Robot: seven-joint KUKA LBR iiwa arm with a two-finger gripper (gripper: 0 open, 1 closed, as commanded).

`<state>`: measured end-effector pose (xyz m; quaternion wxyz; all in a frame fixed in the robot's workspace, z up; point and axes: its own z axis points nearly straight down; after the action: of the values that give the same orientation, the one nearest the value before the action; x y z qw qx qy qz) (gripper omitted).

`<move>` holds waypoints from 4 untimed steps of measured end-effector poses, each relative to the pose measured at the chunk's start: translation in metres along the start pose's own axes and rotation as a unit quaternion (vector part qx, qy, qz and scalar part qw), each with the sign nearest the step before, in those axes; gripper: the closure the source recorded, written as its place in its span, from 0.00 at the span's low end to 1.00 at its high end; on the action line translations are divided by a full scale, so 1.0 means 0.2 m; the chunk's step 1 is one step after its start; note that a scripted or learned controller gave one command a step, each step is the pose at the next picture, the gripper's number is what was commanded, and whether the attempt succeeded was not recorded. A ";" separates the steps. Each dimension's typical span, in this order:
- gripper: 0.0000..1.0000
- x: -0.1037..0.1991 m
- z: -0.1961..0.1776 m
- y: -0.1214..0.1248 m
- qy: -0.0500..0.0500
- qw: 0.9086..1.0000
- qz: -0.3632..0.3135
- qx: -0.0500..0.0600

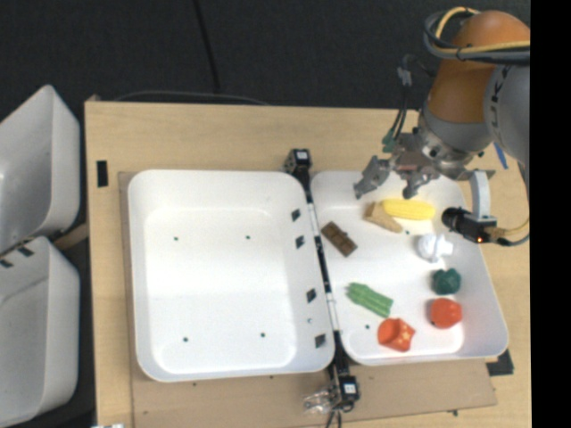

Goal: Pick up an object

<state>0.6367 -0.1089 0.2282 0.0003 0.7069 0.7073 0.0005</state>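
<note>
My gripper (391, 184) hangs open over the far end of the right bin (357, 185), its two grey fingers spread with nothing between them. Just below it lie a yellow corn cob (409, 209) and a tan wedge (383, 218). A brown block (339, 238) rests near the bin's left wall. Toward the near end are a green pod (369, 298), a red-orange pepper (395, 333), a red tomato (445, 312), a dark green piece (446, 281) and a white object (434, 247).
The left bin (214, 194) sits beside the right one, joined along a divider with black clips (314, 266). A white shape (31, 239) stands off the bench's left edge. The wooden bench (214, 136) borders both bins.
</note>
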 end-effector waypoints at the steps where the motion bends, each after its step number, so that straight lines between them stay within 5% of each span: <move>1: 0.00 -0.38 0.22 -0.46 -0.001 1.000 0.005 0.004; 2: 0.00 -0.17 0.65 -0.17 -0.001 1.000 -0.002 -0.002; 3: 0.00 -0.05 0.63 0.16 0.000 1.000 -0.001 0.004; 4: 0.00 0.02 0.65 0.22 -0.005 1.000 0.004 0.023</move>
<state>0.6810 -0.1053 0.0988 -0.0129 0.7096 0.7042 -0.0193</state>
